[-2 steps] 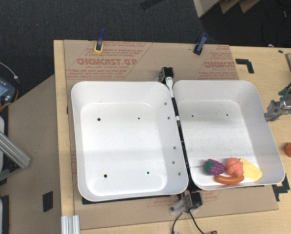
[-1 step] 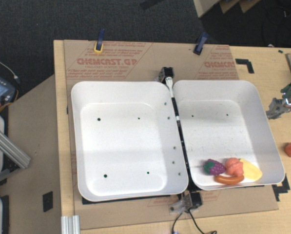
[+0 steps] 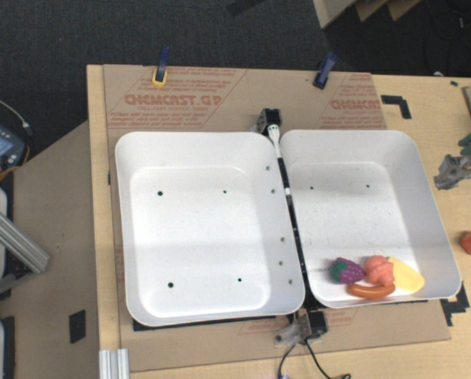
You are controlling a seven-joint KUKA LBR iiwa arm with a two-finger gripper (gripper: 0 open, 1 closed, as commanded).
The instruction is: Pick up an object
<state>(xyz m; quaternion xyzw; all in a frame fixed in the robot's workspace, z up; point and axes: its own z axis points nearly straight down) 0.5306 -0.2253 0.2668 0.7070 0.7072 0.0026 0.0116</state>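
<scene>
Several toy foods lie bunched in the near right corner of the right bin (image 3: 361, 164). A purple bunch of grapes (image 3: 346, 271) is at the left of the group. To its right sits an orange-red piece (image 3: 380, 269), and a yellow piece (image 3: 409, 278) lies against the bin's rim. A red-orange sausage (image 3: 371, 290) lies in front of them, along the near wall. The pieces touch one another.
The left bin (image 3: 140, 212) sits beside the right one, with a black divider strip (image 3: 286, 204) between them. On the bench at the right edge are a grey-green object (image 3: 456, 166) and a small orange object (image 3: 470, 242). Two clamps (image 3: 161, 68) hold the far edge.
</scene>
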